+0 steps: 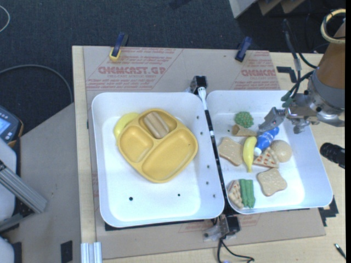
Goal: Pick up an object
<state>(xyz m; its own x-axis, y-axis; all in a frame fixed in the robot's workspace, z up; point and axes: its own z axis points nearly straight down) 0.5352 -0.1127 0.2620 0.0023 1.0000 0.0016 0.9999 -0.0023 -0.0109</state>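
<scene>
The right bin [315,169] holds several toy foods. Among them are a broccoli head [244,119], a bread slice [230,150], a banana [250,151], a blue bottle [267,138], a pizza slice [265,159], a beige round piece [282,150], a toast slice [272,181] and green beans [247,192]. My gripper [286,121] hangs over the bin's upper right part, just above and right of the blue bottle. Its fingers stand apart, open, with nothing between them. The left fingertip [271,116] is close to the bottle's top end.
The left bin [109,174] carries a yellow divided plate [159,147] with a tan bun [156,125] in one compartment and a yellow piece [123,124] behind it. A black divider strip [211,141] separates the bins. Clamps [117,47] sit on the board's far edge.
</scene>
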